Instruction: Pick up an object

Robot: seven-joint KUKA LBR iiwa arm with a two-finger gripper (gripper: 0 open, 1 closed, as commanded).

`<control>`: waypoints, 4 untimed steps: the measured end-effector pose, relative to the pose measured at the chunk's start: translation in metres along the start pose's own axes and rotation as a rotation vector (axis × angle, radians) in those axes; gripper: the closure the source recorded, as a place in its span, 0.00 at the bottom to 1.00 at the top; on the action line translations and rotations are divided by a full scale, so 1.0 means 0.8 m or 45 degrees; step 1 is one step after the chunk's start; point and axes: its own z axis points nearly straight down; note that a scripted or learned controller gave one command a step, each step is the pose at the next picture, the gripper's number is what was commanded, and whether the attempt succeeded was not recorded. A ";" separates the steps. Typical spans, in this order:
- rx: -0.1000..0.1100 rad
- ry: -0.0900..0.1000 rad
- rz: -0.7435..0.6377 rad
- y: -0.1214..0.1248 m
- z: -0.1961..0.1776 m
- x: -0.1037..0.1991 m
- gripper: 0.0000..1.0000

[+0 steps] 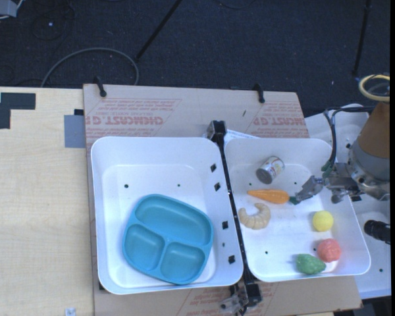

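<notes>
Camera view shows the gripper (307, 189) low over the right bin (345, 262), reaching in from the right with its grey fingertips just beside the green leafy end of the toy carrot (268, 195); whether those tips are apart or together cannot be told at this size, and nothing sits visibly between them. Taking the carrot as the landmark, it lies flat across the upper middle of the right bin, orange body pointing toward the divider between the bins. Just above it rests a small silver can (270, 170), tipped on its side. Just below it, nearly touching, curls a tan shrimp toy (255, 216). Below and to the right of the carrot, well apart from it, sits a yellow ball (322, 221); farther down in the same direction are a pinkish-red round fruit (328, 249) and, touching it on its lower left, a green leafy piece (309, 264). Left of the carrot, across the divider, the left bin (112, 157) holds a blue divided plate (167, 238) with three compartments.
</notes>
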 end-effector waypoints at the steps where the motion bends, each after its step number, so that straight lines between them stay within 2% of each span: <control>1: -0.012 -0.003 -0.002 0.003 -0.006 0.000 0.00; 2: -0.003 0.001 -0.002 -0.003 0.073 0.000 0.00; 3: -0.011 -0.002 -0.001 -0.003 0.124 0.001 0.00; 4: -0.011 -0.001 0.003 -0.003 0.109 0.000 1.00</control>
